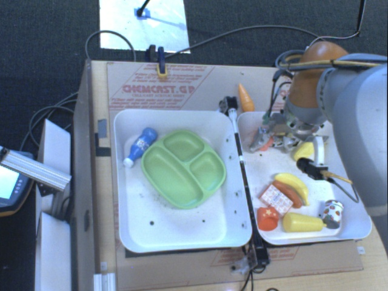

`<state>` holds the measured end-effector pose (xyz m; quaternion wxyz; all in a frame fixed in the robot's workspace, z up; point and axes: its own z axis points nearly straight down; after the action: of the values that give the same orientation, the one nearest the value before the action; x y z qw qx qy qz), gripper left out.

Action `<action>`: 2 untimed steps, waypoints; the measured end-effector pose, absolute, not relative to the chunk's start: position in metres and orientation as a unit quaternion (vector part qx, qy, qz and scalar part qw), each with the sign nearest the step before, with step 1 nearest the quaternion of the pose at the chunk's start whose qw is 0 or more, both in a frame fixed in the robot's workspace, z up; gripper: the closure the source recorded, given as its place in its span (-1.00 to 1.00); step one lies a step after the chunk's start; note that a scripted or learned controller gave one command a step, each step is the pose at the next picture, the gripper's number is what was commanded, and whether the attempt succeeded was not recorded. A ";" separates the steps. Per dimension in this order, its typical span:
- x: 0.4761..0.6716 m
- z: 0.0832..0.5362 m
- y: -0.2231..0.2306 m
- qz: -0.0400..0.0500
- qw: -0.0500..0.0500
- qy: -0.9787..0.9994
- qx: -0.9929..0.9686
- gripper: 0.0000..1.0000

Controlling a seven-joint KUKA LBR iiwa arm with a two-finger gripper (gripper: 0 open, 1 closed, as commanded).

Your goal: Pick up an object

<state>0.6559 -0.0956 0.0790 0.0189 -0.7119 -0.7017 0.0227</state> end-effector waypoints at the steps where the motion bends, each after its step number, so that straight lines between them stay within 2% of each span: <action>1: 0.656 0.079 -0.100 0.019 0.024 -0.702 -0.711 -1.00; 2: 0.656 0.079 -0.097 0.021 0.020 -0.702 -0.712 -1.00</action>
<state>0.6555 -0.0970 0.0789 0.0201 -0.7116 -0.7020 0.0208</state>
